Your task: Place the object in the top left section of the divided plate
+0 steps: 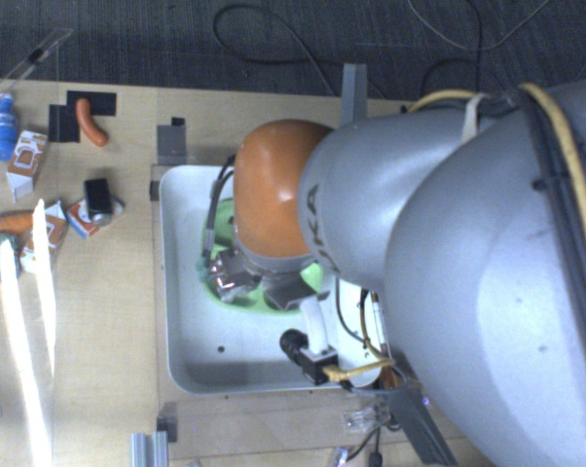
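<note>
A light green divided plate (314, 278) lies in the left white bin (181, 290), and most of it is hidden under the arm. Only slivers of its rim show at the left and lower right of the wrist. My gripper (233, 278) hangs low over the plate's left side, below the orange band (274, 193). The metal parts at the wrist are all that show of it. I see no object between them, and the plate's sections are covered.
The grey arm fills the right and centre of the view, covering the right bin. On the bench at left lie a blue bottle (3, 126), a sausage (91, 123), a small carton (25, 159), a black block (98, 197) and other small items.
</note>
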Available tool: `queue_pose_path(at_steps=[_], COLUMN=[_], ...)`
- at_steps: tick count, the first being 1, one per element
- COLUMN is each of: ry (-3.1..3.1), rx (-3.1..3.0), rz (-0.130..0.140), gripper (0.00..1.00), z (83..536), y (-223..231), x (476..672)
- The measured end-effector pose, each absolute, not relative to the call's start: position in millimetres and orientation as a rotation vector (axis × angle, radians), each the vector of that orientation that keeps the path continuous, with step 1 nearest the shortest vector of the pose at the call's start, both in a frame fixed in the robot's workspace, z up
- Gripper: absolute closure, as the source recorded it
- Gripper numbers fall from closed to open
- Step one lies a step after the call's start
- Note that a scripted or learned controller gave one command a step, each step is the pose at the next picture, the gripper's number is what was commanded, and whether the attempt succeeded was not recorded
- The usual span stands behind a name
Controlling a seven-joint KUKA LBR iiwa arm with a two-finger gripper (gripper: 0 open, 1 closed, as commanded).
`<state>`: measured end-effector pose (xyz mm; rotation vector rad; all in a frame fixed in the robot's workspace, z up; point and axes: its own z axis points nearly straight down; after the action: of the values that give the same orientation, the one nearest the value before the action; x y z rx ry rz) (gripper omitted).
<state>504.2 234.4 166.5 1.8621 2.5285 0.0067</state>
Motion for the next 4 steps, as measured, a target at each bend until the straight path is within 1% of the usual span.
queue_pose_path(at_steps=[1, 2, 3, 4], ry=[2.802, 2.915, 3.021, 3.128], rx=[1.418, 1.162, 0.842, 0.251], rz=[0.006, 0.008, 0.009, 0.006], gripper=[1.0, 1.0, 1.0, 1.0], z=[137.8, 171.5, 174.5, 136.3], y=[225.9, 227.0, 230.1, 235.7], x=[500.0, 487.9, 518.2, 487.3])
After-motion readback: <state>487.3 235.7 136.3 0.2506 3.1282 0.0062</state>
